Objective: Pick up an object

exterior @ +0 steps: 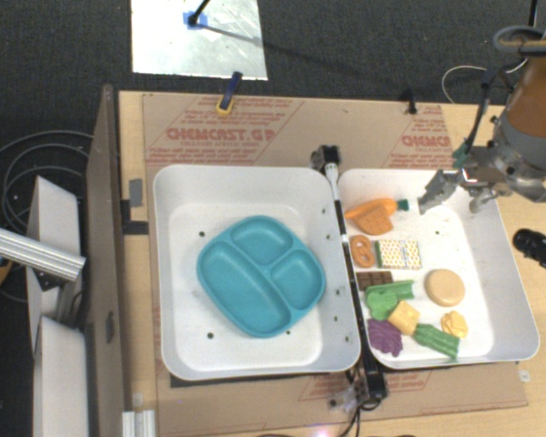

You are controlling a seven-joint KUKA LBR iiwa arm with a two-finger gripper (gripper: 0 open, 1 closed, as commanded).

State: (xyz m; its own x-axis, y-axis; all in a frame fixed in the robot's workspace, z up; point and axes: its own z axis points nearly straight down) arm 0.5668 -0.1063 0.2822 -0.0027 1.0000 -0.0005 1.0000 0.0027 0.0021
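Observation:
The right bin [505,271] holds several toy foods: an orange carrot [375,215], a pretzel [361,251], a speckled cracker [400,254], a brown chocolate bar [376,279], a green vegetable [391,295], a tan bun [445,287], a yellow cheese block [403,317], purple grapes [384,336], a green pickle [435,340] and a small yellow piece [453,323]. My gripper [458,195] hangs over the bin's far right corner, above and to the right of the carrot. It is open, with nothing between its fingers [434,192].
The left bin [182,198] holds a teal divided plate [261,274]. A metal clip [328,160] sits at the top of the wall between the bins. Cables [36,167] and a metal bar [32,251] lie to the left of the bench.

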